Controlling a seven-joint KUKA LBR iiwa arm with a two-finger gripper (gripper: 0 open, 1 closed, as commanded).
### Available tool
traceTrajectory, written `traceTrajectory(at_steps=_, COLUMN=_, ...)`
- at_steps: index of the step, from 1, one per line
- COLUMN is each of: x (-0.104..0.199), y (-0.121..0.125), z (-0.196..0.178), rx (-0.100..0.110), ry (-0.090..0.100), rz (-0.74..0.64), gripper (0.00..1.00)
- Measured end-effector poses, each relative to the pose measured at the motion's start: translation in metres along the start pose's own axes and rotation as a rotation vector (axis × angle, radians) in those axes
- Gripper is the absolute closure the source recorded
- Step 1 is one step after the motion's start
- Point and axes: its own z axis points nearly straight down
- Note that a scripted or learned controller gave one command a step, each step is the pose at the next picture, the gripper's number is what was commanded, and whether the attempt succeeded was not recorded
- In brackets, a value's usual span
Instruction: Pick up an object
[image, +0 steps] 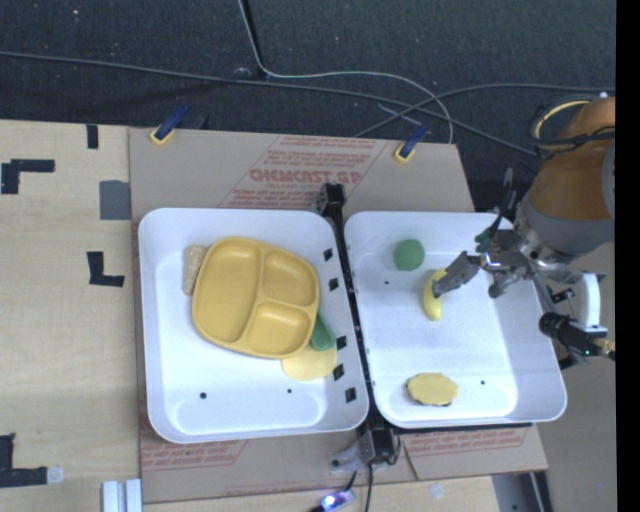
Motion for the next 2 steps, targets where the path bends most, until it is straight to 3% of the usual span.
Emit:
traceTrajectory(at_steps=1, x=0.001, y=0.003, z=-0.008, rx=-0.013, ry=-0.002, rz=-0.004, gripper=0.0)
traceTrajectory(at_steps=2, x=0.01, y=0.006, z=0.05, rx=-0.009, ry=-0.002, rz=-0.004, gripper=0.0)
